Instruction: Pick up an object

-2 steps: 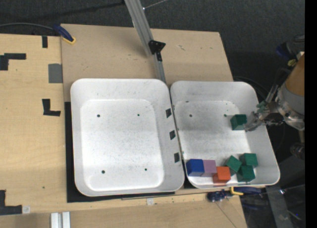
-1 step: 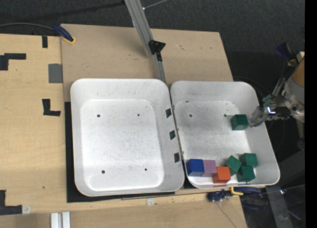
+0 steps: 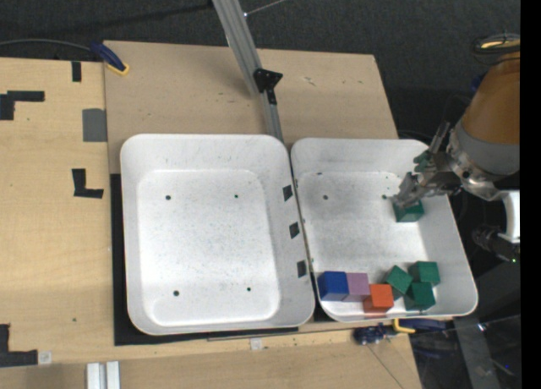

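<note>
Green block [image 3: 409, 210] sits alone in the upper right part of the right bin [image 3: 355, 167], well apart from the other pieces. The claw [image 3: 412, 190] is low over it, tips at or just above its top face. At this slant and size I cannot tell whether the claw is released or clenched, nor whether the block is between its tips; possibly touching, not confirmed.

Step in hand, as I judge it: closing on the lone green block. To do it well, the tips should straddle two parallel faces squarely and go deep enough to bite below the top edge before any lift. The block lies near the bin's right wall, so the outer tip needs room on that side. A straight vertical lift would show quickly whether the hold is real.

Surroundings: a cluster lies along the bin's near wall: blue cube [image 3: 333, 284], lilac cube [image 3: 357, 284], orange cube [image 3: 379, 296] and three more green blocks [image 3: 415, 282], packed touching or nearly so. They are clear of the target and do not obstruct. Left bin [image 3: 203, 146] adjoins, with small dark clips at the shared rim. A grey metal strut [image 3: 237, 28] crosses the wooden counter [image 3: 186, 83] behind the bins, away from the arm's approach.
</note>
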`<state>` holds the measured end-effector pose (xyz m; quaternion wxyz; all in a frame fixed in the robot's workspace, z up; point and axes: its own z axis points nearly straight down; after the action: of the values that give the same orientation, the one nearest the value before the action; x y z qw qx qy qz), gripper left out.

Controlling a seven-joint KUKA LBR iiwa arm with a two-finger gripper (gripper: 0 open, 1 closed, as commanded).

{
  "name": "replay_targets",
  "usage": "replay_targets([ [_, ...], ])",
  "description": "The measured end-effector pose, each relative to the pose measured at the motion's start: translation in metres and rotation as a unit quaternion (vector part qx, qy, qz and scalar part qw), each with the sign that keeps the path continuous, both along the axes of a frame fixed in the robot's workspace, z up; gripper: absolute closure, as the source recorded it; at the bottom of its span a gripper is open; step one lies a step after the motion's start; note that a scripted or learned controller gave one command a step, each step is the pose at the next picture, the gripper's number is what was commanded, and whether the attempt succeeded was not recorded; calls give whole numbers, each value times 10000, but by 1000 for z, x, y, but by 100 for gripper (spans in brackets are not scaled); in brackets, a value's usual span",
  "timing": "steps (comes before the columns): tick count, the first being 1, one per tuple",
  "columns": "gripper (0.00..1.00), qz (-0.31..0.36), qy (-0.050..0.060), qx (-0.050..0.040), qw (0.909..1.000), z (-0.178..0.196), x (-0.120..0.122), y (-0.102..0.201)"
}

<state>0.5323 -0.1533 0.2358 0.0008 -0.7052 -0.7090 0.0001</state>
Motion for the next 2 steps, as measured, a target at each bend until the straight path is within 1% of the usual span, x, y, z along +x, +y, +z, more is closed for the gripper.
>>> replay_targets([
  [1, 100, 8, 3, 3, 10000, -10, 23, 54],
  [2, 100, 4, 1, -2, 10000, -16, 43, 97],
])
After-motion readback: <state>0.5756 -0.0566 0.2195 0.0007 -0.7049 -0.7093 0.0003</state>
